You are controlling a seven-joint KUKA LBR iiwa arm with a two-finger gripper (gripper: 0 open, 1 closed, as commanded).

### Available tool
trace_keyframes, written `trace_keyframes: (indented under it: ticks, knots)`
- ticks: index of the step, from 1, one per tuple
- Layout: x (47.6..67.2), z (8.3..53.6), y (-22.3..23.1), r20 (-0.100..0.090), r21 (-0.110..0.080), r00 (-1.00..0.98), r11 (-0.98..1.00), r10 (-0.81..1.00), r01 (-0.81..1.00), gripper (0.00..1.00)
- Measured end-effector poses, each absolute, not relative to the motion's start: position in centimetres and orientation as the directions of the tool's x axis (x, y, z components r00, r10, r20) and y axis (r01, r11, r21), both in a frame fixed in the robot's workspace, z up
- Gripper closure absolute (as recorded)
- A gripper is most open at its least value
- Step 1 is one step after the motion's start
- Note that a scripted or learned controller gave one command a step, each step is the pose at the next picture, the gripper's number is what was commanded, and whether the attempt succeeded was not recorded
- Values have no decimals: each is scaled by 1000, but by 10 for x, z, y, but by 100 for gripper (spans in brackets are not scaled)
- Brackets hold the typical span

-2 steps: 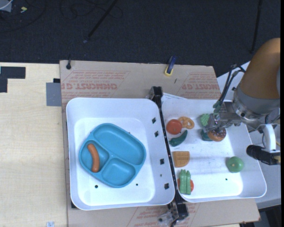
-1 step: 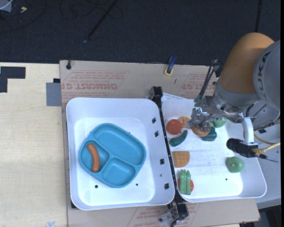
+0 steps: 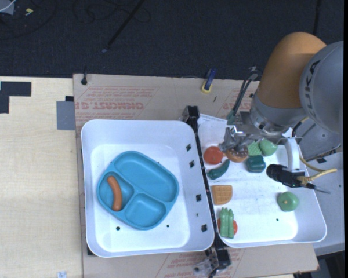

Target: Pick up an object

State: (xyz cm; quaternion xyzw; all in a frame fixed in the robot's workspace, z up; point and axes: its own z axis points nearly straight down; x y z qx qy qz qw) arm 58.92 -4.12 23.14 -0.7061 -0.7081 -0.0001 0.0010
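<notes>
Hanging low over the right bin (image 3: 313, 230), the claw (image 3: 236, 148) is seen just above a brown toy (image 3: 239, 154); its grip cannot be told.

You are looking at one printed marking: red lettering on the cardboard sheet (image 3: 140, 97) under the bins, lying upside down along its far edge above the left bin. It is showing too blurred to spell out with certainty. More faint red print is showing at the sheet's near edge, unreadable.
</notes>
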Motion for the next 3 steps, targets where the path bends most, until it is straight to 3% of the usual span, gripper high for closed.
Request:
trace_keyframes:
  ticks: [1,2,3]
  knots:
    - [597,216,-41,0,-4,-3,3,1000,1000,100]
    - [591,223,-47,0,-4,1,-1,1000,1000,100]
    - [601,237,-41,1,-1,-1,1,1000,1000,100]
